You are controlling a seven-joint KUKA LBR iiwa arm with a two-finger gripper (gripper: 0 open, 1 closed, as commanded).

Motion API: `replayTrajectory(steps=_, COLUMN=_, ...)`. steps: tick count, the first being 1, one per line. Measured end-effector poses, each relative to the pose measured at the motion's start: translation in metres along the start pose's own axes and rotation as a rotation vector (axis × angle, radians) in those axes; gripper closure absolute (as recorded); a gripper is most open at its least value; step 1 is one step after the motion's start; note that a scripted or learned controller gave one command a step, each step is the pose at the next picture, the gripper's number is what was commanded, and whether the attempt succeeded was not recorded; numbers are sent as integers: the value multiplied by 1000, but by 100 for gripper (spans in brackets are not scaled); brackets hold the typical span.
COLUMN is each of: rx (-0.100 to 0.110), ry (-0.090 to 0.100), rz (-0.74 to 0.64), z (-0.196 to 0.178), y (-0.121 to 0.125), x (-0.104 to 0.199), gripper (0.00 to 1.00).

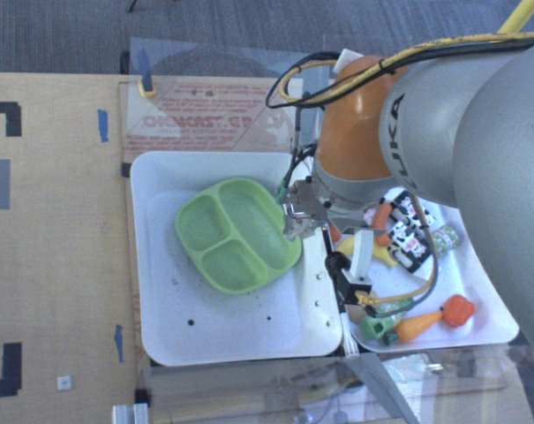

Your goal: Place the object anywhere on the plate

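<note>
A light green plate [236, 235] with three compartments lies in the left white bin [161, 325], toward its right side. My gripper [294, 217] hangs at the plate's right rim, just over the divide between the two bins. The grey arm with its orange band [359, 140] covers most of it from above. I see nothing held at the gripper, and nothing lies on the plate.
The right bin [492, 321] holds several small toys: an orange carrot [417, 326], a red-orange piece [459, 310], a green piece [379, 329], a yellow item [386, 254] and a black-and-white item [409, 234]. Cables [399, 300] loop below the wrist.
</note>
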State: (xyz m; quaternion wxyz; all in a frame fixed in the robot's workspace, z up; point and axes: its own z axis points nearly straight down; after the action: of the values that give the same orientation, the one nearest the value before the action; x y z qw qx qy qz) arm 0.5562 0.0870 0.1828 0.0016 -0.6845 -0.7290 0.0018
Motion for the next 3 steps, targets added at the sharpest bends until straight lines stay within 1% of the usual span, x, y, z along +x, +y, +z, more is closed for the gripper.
replayTrajectory(steps=1, rx=-3, ry=0, rz=-33, z=-16, y=-7, x=93, gripper=100)
replayTrajectory(steps=2, rx=1, ry=-1, rz=-67, z=8, y=-48, x=110, gripper=100)
replayTrajectory(steps=3, rx=-4, ry=-1, rz=-124, z=-125, y=9, x=99, gripper=100)
